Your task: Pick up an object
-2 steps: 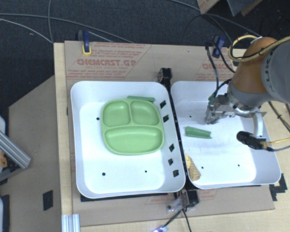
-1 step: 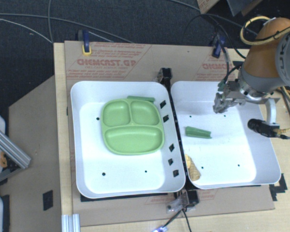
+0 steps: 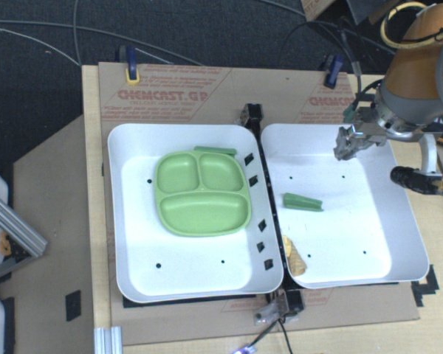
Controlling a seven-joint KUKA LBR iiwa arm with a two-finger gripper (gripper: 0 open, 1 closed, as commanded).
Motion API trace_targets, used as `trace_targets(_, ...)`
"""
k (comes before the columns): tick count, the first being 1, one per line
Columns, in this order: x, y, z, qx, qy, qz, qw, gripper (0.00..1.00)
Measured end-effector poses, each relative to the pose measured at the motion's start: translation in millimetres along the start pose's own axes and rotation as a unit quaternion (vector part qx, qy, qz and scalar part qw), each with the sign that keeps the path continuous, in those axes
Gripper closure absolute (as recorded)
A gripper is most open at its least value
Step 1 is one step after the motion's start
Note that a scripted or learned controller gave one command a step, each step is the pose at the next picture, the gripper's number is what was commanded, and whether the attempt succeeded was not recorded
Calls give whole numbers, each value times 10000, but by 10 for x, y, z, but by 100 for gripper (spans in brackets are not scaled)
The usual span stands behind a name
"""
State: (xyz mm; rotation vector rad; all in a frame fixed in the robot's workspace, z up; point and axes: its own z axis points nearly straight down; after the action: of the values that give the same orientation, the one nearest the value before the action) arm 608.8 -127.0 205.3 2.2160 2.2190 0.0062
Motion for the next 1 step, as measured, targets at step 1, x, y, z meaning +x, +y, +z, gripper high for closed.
trace_targets(1,27,-79,-513,4,2,-1,10000,100)
